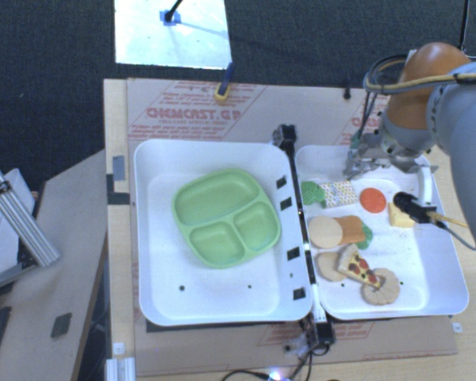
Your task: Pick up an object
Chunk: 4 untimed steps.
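The gripper [363, 163] is hovering at the upper right over the right bin [452, 288], above crowded toy food [351, 230], so a descent is risking a miss or nudging neighbours.

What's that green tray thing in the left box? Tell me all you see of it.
The green tray is a pale green divided plate, plastic by its look, with rounded corners, one large compartment and two smaller ones. It lies flat and turned at a slant near the middle of the left bin, resting on the bin's floor. Nothing lies in it or touches it otherwise.
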### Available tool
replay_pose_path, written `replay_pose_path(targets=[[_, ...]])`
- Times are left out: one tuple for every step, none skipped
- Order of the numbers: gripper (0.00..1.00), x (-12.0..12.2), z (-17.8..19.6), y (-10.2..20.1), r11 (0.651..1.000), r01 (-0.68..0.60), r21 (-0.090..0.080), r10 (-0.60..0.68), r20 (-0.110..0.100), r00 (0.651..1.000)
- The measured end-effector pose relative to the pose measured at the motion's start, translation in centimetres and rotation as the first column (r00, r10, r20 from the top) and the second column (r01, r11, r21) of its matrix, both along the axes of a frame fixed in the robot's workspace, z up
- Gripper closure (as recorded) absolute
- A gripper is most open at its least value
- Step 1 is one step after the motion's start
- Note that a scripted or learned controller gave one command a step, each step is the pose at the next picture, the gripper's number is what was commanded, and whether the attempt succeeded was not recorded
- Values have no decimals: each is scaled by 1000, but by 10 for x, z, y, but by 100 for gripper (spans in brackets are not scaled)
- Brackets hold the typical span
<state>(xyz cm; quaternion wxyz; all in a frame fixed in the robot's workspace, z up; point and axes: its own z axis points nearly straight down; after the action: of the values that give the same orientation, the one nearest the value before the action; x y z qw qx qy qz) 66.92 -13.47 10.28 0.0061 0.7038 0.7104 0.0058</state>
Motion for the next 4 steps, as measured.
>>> replay_pose_path(targets=[[100, -1, 65, -2, 1000, 4, -1, -4, -9, 1000], [100, 1, 120, -2, 1000, 3, -1, -3, -9, 1000], [100, 5, 115, 48, 1000, 1, 1, -1, -14, 1000], [100, -3, 132, 80, 1000, 1, 1, -1, -13, 1000]])
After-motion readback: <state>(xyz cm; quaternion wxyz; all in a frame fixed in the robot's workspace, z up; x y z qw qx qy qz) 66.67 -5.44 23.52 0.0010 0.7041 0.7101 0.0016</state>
